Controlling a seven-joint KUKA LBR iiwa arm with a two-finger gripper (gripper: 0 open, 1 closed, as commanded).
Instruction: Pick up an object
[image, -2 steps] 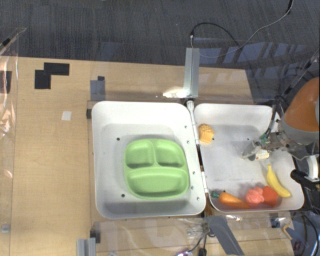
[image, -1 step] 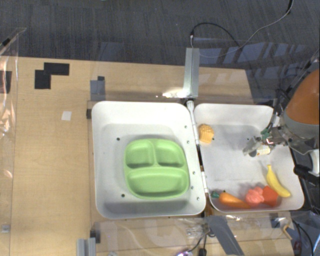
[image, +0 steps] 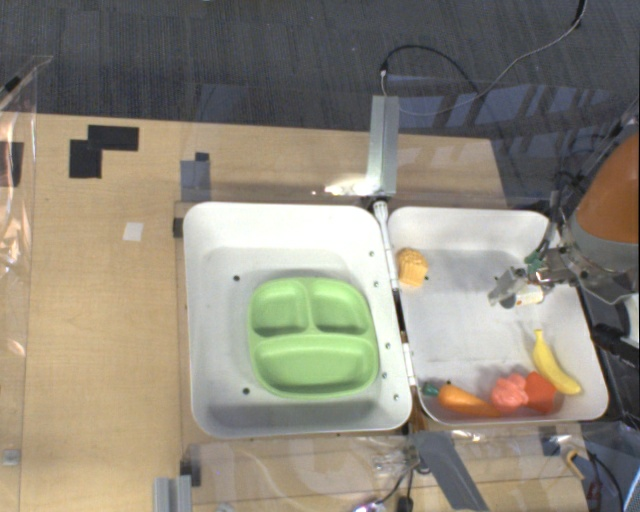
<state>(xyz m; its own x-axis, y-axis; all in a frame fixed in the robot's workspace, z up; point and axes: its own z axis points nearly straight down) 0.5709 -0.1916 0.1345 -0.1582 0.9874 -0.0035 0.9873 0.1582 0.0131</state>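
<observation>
Two shallow white bins side by side on a wooden bench: left bin (image: 200, 300) and right bin (image: 470, 235). One green divided plate (image: 312, 335) in the middle of the left bin, three compartments, two small on the far side and one wide on the near side. Five toy foods in the right bin. One small yellow-orange piece (image: 411, 266), perhaps a corn cob, at the left wall toward the far end, well apart from the rest. One banana (image: 553, 363) near the right wall, long axis running from far-left to near-right, gently curved. One carrot (image: 462, 399) along the near wall, long axis lying left to right, green leafy end pointing left. One pink lumpy piece (image: 510, 391), too blurred to name, just right of the carrot and touching one red-orange piece (image: 540, 391) beside it; banana's near tip close to that red piece. One gripper (image: 514, 290) reaching in from the right over the far-right part of the right bin, below the arm's orange band (image: 612, 205), fingers spread, nothing between them. Gripper just far of the banana, apart from it, with bare bin floor to its left. Two black marks (image: 100, 148) on the bench at far left, and a cable (image: 450, 75) across the dark floor beyond.
</observation>
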